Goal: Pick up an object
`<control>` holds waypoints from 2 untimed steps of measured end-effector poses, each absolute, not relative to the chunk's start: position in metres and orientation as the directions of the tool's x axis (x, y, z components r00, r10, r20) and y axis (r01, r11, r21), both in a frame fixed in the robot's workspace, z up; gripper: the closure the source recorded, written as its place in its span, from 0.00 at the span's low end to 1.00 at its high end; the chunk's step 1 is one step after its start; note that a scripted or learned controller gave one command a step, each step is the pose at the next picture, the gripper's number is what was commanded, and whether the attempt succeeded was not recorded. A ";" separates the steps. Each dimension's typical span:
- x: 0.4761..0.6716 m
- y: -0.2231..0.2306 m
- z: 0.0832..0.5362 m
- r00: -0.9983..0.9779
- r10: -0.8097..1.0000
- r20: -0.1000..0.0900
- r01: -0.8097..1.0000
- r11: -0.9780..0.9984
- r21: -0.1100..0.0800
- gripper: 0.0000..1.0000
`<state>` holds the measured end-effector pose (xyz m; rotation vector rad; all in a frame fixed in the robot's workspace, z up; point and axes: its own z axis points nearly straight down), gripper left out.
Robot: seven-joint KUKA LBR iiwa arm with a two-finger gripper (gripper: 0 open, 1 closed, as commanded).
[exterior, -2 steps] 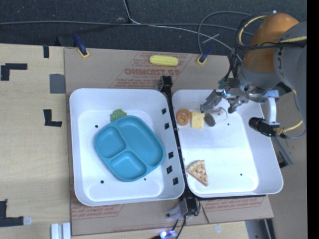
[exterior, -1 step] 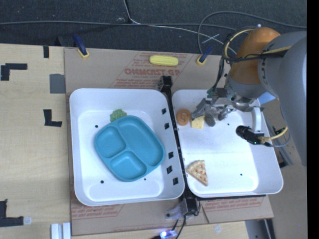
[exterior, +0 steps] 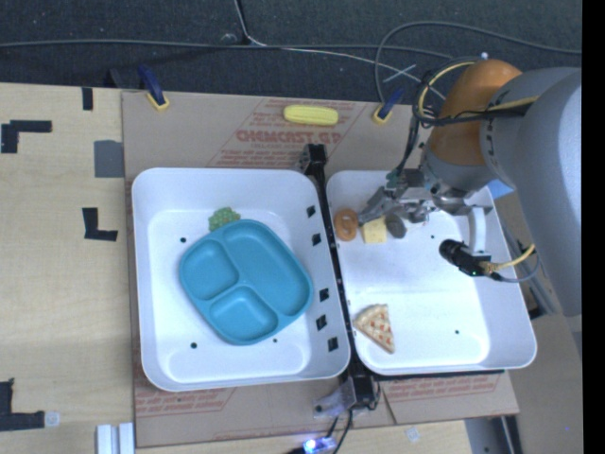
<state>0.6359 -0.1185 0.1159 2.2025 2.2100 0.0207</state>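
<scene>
Grey arm (exterior: pixel 529 140) lowered, tool (exterior: pixel 392 214) leftward

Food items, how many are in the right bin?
3. A pizza slice lies near the front left corner; a donut and a yellow block sit by the left wall, next to the gripper, which may hide more.

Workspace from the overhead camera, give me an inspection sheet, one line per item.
Surface: cardboard-covered bench bearing left bin and right bin.
Job's things: pizza slice, yellow block and brown round piece in right bin.
Clutter: blue divided tray with green piece at its edge in left bin; yellow banana-like item on the cardboard.
Grippers: gripper low by the yellow block.
Cables: black cable behind bench.
Surroundings: dark carpet.
</scene>
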 end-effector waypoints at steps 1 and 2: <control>0.637 -0.120 0.126 -0.003 1.000 -0.010 1.000 0.004 0.029 1.00; 0.641 -0.116 0.169 -0.002 1.000 0.000 1.000 0.002 0.003 1.00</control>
